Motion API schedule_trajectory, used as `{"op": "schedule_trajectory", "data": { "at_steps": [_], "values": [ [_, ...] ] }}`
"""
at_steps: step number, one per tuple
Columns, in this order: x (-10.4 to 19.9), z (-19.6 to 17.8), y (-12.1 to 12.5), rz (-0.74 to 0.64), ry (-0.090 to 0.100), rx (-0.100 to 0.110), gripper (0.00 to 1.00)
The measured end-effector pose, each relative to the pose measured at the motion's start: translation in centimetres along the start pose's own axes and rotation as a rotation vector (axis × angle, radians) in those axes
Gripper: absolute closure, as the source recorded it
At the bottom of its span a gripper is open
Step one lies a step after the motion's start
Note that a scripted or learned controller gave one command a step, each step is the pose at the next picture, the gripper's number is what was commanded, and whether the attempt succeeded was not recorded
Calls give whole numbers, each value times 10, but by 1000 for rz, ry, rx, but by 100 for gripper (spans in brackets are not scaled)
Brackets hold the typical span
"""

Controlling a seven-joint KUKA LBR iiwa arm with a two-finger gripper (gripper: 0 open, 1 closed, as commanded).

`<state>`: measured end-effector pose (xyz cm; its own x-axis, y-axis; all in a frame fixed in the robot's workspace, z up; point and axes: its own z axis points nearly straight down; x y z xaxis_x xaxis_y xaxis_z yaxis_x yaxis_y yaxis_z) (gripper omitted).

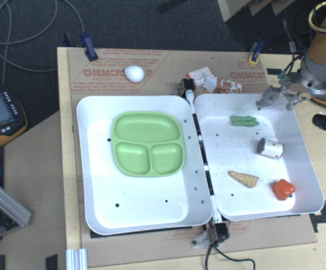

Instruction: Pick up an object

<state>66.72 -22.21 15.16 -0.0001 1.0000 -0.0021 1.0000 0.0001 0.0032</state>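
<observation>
My gripper (279, 96) hangs with fingers spread, holding nothing, over the right bin's (306, 151) far edge; the green piece (244, 120) lies just left and nearer. Wooden bench (73, 151) beneath.

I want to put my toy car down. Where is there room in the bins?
Left bin: bare floor below the green divided plate. Right bin: open middle between the green piece, cylinder and cone. Crowded near the red piece and under the claw.
</observation>
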Motion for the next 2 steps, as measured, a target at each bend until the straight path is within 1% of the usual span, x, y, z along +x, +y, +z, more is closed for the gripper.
{"op": "schedule_trajectory", "data": {
  "at_steps": [1,2],
  "values": [
    [-2,6,-39,0,2,4,0],
    [11,68,-63,0,5,6,0]
  ]
}}
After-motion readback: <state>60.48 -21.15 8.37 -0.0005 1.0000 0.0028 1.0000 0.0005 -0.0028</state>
